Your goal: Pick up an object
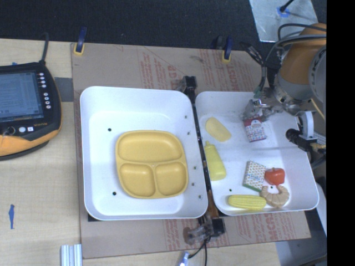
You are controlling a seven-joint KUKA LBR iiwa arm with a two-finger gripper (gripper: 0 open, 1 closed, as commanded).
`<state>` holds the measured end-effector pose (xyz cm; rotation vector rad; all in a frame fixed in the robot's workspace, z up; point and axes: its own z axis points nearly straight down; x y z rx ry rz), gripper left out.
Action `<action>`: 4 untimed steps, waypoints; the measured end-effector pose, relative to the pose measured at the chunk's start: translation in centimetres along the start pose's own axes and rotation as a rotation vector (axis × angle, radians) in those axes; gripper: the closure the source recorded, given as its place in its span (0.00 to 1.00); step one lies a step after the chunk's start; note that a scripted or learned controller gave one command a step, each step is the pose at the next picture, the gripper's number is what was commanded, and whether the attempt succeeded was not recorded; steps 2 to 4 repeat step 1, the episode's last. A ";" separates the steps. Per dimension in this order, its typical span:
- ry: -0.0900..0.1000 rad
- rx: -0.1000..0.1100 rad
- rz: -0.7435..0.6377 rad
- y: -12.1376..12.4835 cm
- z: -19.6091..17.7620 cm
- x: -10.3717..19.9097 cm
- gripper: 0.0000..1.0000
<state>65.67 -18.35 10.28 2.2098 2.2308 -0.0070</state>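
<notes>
My gripper (254,115) hangs over the back of the right bin (299,148), reaching in from the right. A small red and white carton (255,131) sits right at its tip, and I cannot see whether it is gripped. Also in this bin are a pale yellow oval piece (218,129), a yellow block (214,161), a corn cob (247,202), a patterned box (254,174), a red tomato (274,175) and a tan curled piece (277,196).
The left bin (100,121) holds a yellow divided plate (151,163). A tablet in an orange case (25,107) lies at the bench's left edge. Clamps (224,47) sit along the back of the cardboard mat.
</notes>
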 end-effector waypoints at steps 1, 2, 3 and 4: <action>0.004 0.003 0.001 -0.7 -2.6 9.1 1.00; 0.004 0.003 0.001 -0.7 -2.6 9.1 1.00; 0.004 0.003 0.001 -0.7 -2.6 9.1 1.00; 0.004 0.003 0.001 -0.7 -2.6 9.1 1.00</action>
